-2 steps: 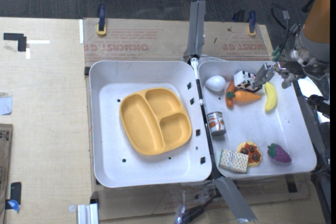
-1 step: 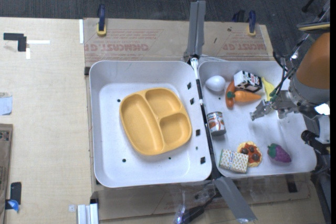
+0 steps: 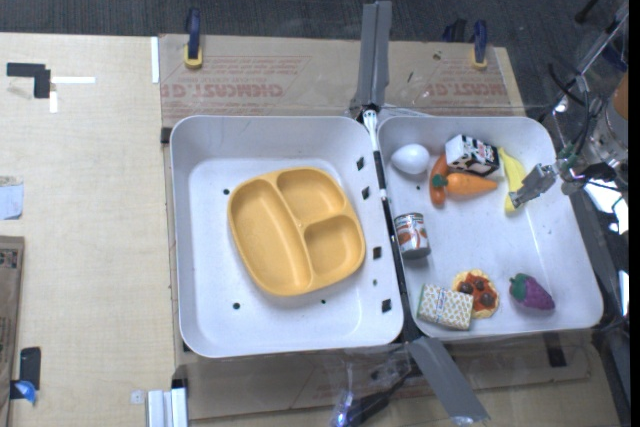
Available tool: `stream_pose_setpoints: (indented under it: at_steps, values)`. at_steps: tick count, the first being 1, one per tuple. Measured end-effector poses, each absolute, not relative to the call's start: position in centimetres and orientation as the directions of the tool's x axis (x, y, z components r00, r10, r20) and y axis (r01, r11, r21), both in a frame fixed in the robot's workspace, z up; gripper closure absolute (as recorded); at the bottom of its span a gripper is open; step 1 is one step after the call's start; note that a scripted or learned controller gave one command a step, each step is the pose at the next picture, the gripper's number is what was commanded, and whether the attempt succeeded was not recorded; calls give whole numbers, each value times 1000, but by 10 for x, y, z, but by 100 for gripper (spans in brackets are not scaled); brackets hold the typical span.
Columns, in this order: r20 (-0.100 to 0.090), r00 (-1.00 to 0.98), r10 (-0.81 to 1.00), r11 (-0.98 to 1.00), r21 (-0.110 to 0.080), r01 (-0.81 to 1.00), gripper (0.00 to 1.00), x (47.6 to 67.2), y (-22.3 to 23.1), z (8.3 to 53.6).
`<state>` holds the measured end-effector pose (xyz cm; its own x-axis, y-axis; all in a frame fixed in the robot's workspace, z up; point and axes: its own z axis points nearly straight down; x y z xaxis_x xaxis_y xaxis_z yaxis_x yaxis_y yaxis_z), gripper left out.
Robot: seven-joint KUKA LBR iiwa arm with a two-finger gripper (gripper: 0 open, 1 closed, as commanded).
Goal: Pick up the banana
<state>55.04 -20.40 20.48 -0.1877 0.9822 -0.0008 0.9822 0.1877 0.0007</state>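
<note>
The banana [image 3: 514, 177] lies in the right bin [image 3: 560, 285], toward its far right corner, a short yellow piece running roughly near-to-far. The hand [image 3: 533, 185] sits right at the banana's near end, coming in from the right, and appears to touch or nearly touch it; whether the hand is open, closed or gripping is something I cannot tell at this size.

To do this step well, I judge the hand should straddle the banana across its narrow width, near its middle rather than at the tip, and go low enough for both sides to bear on it before lifting. The bin's right wall is close, and the carrot [image 3: 462, 183] and a small black-and-white carton [image 3: 471, 154] lie just to the banana's left, so a wide or skewed approach could knock those or push the banana away.

Elsewhere in the right bin: a white egg-like object [image 3: 410, 158] at the far left, a small can [image 3: 411, 235] by the left wall, a cracker [image 3: 445, 307] and a small pizza slice [image 3: 477, 291] touching each other at the near side, and a purple bunch of grapes [image 3: 532, 292] near the right.

The left bin [image 3: 200, 245] holds a yellow divided plate [image 3: 295, 230] with three compartments, nothing in them. Both bins rest on the surface [image 3: 80, 215].
</note>
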Motion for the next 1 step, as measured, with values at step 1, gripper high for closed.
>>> stream_pose_setpoints:
  at_steps: [1]
  values:
    - [5, -125, 992, 125, 1, 992, 0, 575, -210, 92]
